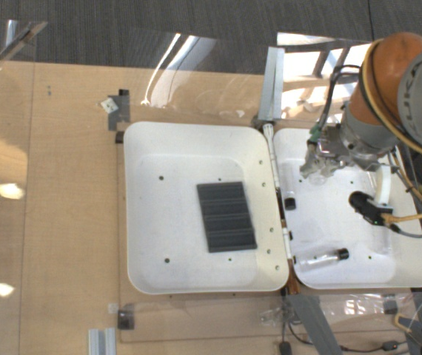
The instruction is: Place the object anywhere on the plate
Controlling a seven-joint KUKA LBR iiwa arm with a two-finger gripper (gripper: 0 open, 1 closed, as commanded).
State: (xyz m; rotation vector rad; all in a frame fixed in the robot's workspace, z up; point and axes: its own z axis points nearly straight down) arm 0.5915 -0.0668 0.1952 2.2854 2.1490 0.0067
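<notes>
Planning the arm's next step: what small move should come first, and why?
Probably lower the gripper toward the small clear tube with a dark cap lying near the right white bin's front edge. The dark grey ribbed rectangular plate sits in the left bin.

A wooden bench [48, 198] carried two white bins side by side: the left bin [144, 250] and the right bin [411, 272]. A metal post [272, 83] stood behind their shared edge. Grey carpet [159, 6] lay beyond the bench.

dark ribbed plate [226, 217], left bin [144, 154]
</notes>
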